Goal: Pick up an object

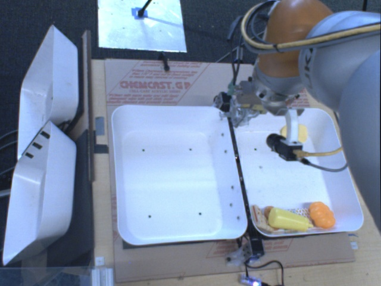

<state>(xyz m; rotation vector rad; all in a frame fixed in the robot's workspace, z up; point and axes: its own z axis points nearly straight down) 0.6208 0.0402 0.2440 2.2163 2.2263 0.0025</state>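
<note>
The gripper was seen at the far end of the line where the two bins met, hanging under the grey arm and its orange band. It could not be told how the jaws stood, because the parts there were small and dark. Nothing could be seen held.

A yellow thing lay in the right bin near its far side, partly hidden behind a white and black part of the arm. At the near edge of that bin lay a yellow block, an orange ball just beside it, and a small brown piece.

The left bin was white with small dark dots. Both bins sat on a brown board with red letters. A shiny plate lay beyond it on dark floor. Two white covers stood at the left.
</note>
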